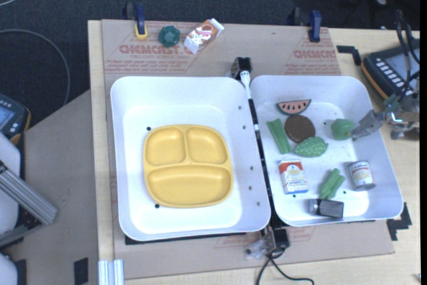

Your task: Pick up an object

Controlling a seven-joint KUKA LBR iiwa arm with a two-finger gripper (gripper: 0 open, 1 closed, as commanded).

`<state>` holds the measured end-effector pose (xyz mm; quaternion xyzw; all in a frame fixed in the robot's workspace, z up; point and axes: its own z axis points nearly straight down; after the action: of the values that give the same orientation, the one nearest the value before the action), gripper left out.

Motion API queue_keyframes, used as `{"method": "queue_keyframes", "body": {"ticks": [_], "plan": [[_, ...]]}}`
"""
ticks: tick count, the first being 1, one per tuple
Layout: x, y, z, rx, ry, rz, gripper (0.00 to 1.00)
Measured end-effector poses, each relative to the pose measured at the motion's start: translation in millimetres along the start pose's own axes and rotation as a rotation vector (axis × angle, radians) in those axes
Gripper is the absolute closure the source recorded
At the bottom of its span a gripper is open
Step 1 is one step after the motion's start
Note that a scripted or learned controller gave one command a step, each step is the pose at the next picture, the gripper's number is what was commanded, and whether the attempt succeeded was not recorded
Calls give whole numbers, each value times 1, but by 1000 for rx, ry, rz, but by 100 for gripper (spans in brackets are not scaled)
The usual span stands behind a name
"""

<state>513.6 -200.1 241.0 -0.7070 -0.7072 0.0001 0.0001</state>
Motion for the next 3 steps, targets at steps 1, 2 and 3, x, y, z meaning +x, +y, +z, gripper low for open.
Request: {"method": "queue_keyframes", "body": {"ticks": [1,2,3], "plan": [[37,-36,-38,1,2,-2,0],[36,-34,-47,-1,0,-2,100],[94,-35,10,7,4,-5,100]]}}
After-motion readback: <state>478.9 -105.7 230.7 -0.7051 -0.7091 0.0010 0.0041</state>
